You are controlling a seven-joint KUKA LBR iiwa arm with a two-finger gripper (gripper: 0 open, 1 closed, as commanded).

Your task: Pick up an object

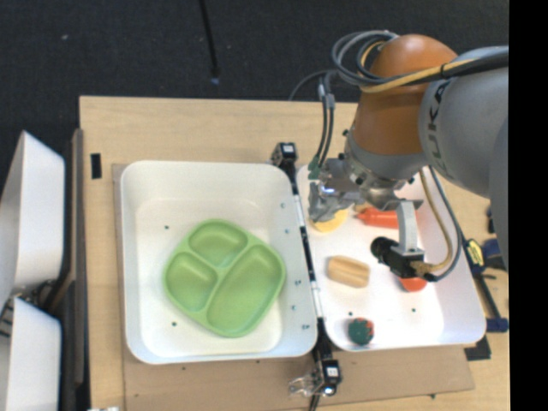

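Observation:
My gripper [327,202] reaches down at the left edge of the right bin [445,324], directly over a small yellow object [330,222] that is partly hidden under it. Just to the right, an orange carrot-like piece [378,217] lies half covered by the wrist. A tan wooden block [348,271] rests nearer the front of the same bin. A small green and red ball [360,331] sits at the front edge. I see nothing lifted off the bin floor.
In the left bin [145,229] lies a green divided plate [224,276]. A raised divider [301,255] runs between the two bins. The bulky arm [411,101] covers the right bin's back part.

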